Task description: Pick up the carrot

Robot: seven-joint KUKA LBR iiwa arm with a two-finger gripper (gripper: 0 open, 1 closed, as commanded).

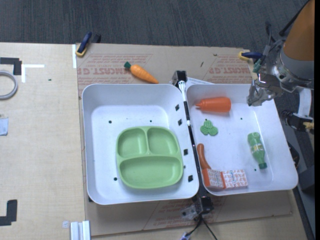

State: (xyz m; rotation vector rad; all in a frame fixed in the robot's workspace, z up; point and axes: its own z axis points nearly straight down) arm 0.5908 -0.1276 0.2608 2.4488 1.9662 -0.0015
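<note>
— So, where is the pincer right now?

— At the far right corner of the right bin, hanging over its rim from the grey arm with the orange band. Nothing sits between its fingers; whether they are spread or pressed together I cannot tell, the tips are too dark and small.

— What lies closest to it?

— An orange bottle-shaped thing, lying on its side along the far edge of the right bin, to the left of the pincer and apart from it. Just below that, a small green leafy piece. Toward the right edge of the bin lies a green bottle, lengthwise.

— And the near side?

— A red-orange long item runs along the left wall, its lower end touching a small red-and-white packet in the near left corner.

— The carrot?

— The carrot is in neither bin. It lies on the brown cardboard beyond the far edge of the left bin, tilted, green top pointing left, well apart from the pincer.

— The left bin?

— It holds a green divided plate, three compartments, near its middle. A blue clamp grips the cardboard's far left corner.
</note>
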